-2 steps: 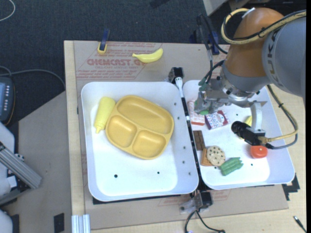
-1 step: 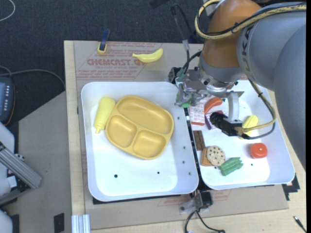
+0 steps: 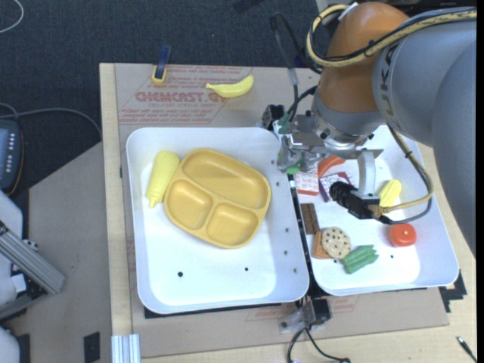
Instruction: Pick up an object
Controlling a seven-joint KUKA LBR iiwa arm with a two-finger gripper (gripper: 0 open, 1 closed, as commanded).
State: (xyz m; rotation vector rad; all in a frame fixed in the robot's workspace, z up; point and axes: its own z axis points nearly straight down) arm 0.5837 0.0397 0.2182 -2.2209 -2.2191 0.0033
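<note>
Claw (image 3: 327,174) low over right bin (image 3: 431,267), near cookie (image 3: 334,241), green pod (image 3: 358,258), tomato (image 3: 402,234); opening impossible to tell. Yellow tray (image 3: 218,197) in left bin (image 3: 219,278).

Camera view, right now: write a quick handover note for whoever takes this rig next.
Gripper: low over the right bin, near its upper left; whether it grips anything is not visible.
Right bin: cookie, green pod, tomato, a small yellow piece.
Left bin: yellow divided tray, yellow bottle.
Banana lies outside on the board.
Done: no pick confirmed. Left: lift one object.
</note>
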